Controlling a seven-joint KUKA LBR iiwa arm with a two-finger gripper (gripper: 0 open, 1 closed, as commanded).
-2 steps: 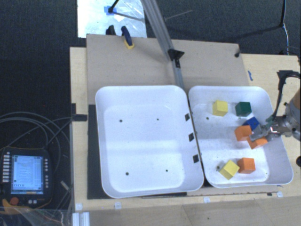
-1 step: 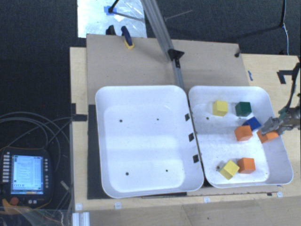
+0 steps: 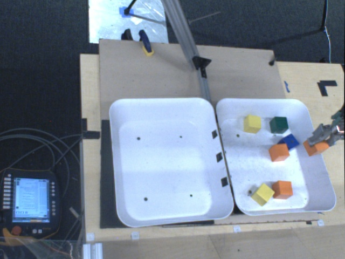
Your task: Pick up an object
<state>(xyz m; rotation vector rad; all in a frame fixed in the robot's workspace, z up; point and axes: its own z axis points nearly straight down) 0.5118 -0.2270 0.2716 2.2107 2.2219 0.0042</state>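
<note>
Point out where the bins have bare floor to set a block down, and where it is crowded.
The left bin has open floor from rim to rim. In the right bin, the near-left floor is bare up to the yellow block. It is crowded at the far right, around the green block, blue block and the gripper.

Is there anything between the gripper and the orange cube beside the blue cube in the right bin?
Nothing visible is in the way. The gripper is at the right rim of the right bin; the orange cube, touching the blue cube, has bare bin floor between it and the gripper.
</note>
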